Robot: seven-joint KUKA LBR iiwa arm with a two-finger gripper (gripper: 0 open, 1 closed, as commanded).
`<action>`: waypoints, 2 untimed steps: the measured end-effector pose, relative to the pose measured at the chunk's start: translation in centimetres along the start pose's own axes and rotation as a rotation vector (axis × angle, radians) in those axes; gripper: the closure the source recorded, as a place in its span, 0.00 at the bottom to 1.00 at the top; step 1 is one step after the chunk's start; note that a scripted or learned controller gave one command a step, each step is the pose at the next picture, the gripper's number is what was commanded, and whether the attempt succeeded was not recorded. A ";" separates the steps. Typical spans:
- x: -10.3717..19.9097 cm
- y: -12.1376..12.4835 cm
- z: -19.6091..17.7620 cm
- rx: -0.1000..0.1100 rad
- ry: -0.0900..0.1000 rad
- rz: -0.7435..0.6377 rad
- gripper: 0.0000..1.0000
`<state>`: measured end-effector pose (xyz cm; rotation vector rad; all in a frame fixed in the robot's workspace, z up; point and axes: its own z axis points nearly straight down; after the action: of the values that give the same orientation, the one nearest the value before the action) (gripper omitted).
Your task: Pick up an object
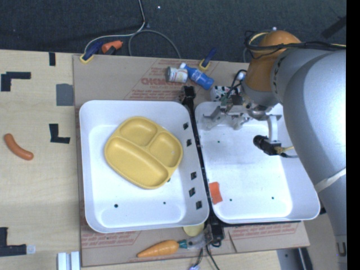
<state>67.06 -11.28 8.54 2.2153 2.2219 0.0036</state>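
Seemingly mid-approach, the gripper [228, 112] hangs over the right bin [253, 207]'s upper left, its hold impossible to tell, and must next descend toward the orange block [215, 193].

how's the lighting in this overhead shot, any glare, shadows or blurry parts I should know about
In the camera view the light is even and soft: the two white bins read bright, nearly washed out, with faint shadows under the yellow divided plate and along the rims. The grey arm close to the lens looks soft, with a mild sheen. The gripper area is dim and cluttered, hard to read.
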 end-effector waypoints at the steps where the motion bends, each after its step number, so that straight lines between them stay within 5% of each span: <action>1: 1.7 -2.3 -0.1 0.002 -0.002 0.002 0.00; 2: 1.7 -0.1 0.0 0.003 0.001 0.000 0.00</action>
<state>66.94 -9.60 8.52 2.2173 2.2235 0.0013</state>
